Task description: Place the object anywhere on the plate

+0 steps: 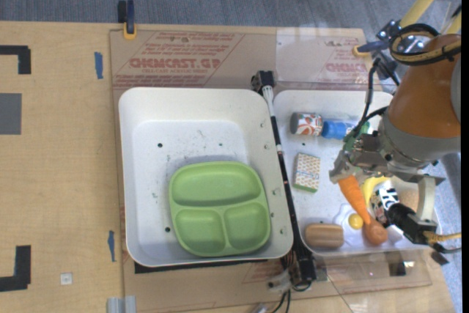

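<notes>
A green divided plate (218, 207) lies in the left white bin (139, 157), toward its front. My gripper (355, 160) hangs over the middle of the right bin (330, 100), far from the plate. Just below it an orange carrot (354, 194) lies slanted, its upper end right at the gripper. Whether the two touch is unclear, as the wrist hides the contact. The grey arm with its orange band (429, 95) covers the bin's right side.
The right bin also holds a small can (307, 124), a blue item (337, 130), a patterned card (308, 171), a brown bread roll (324, 234), a fried egg toy (352, 218) and a black-and-white toy (385, 199). A black divider rail (281, 165) separates the bins.
</notes>
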{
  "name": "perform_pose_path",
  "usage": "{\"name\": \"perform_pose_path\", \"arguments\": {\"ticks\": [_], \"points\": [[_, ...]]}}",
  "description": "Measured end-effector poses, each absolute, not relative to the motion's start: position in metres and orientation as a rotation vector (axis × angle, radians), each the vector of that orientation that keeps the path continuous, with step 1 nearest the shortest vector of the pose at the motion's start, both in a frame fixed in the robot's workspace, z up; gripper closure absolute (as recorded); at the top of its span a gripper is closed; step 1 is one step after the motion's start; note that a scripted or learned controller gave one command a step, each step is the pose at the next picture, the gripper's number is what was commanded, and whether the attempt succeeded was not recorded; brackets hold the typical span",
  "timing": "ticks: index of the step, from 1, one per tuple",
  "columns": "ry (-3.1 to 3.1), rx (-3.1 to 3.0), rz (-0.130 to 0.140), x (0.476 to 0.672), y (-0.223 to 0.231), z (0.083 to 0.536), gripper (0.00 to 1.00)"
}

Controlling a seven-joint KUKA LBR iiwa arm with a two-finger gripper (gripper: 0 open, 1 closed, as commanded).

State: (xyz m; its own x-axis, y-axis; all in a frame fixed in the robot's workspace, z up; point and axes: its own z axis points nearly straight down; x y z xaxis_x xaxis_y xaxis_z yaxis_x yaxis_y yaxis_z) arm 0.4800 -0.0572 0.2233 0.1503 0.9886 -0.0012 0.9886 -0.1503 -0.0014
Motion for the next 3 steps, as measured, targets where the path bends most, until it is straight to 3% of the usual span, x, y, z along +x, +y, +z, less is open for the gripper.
{"name": "perform_pose_path", "arguments": {"ticks": [1,2,3], "points": [[-1.849,-2.528,0.010,0.478,0.026,0.190,1.00],[-2.204,-2.240,0.000,0.479,0.094,0.220,1.00],[-1.915,-2.489,-0.001,0.479,0.201,0.257,1.00]]}}
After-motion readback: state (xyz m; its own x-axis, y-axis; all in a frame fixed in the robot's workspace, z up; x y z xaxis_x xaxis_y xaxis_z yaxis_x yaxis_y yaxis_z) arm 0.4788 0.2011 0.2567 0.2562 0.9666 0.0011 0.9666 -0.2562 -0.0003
